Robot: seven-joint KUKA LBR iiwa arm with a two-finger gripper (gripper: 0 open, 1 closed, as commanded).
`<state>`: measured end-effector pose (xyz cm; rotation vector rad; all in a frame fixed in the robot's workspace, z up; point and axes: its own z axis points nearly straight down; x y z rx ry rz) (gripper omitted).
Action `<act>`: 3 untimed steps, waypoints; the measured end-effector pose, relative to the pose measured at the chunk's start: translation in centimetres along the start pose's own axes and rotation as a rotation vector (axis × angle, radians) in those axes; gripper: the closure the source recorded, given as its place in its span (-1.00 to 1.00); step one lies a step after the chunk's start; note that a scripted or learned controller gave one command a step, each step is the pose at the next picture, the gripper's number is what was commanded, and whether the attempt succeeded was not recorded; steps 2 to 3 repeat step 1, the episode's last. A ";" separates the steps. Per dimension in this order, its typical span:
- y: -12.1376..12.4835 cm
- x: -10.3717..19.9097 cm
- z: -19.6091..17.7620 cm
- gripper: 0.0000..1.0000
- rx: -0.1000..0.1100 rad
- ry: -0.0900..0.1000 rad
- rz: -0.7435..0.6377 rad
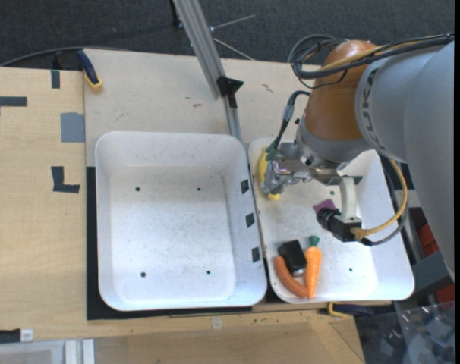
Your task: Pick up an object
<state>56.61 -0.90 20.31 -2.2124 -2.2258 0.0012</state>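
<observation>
A: Starting at the near edge: what is lying closest to us in the right bin [397,279]?

B: Two carrots. One carrot [313,270] is standing almost straight along the 12-to-6 line, and a second carrot [288,280] is curving beside it at its 8 o'clock, close against the bin's near-left corner. A small black block [293,255] is sitting between them, touching both.

A: And the pincer [274,179]?

B: It is hanging farther back, near the bin's left wall. The carrots are lying at about its 5 o'clock, well apart from it. A yellow piece [269,193] is showing right at its tips, but I cannot tell whether the pincer is gripping it or how wide it is standing.

A: Room to move?

B: I am judging the left wall to be the tight side; open floor is lying toward 4 o'clock. A purple piece [326,204] is sitting at 3 o'clock, by the black cable fitting [336,224].

A: Beyond that?

B: The left bin [108,203] is sitting at 9 o'clock, and the tabletop [154,89] is stretching toward 12.
</observation>
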 end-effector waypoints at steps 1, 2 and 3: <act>0.2 6.3 -0.5 1.00 -0.001 0.000 -0.003; 0.2 6.3 -0.5 1.00 -0.001 0.000 -0.003; 0.2 6.3 -0.5 1.00 -0.001 0.000 -0.003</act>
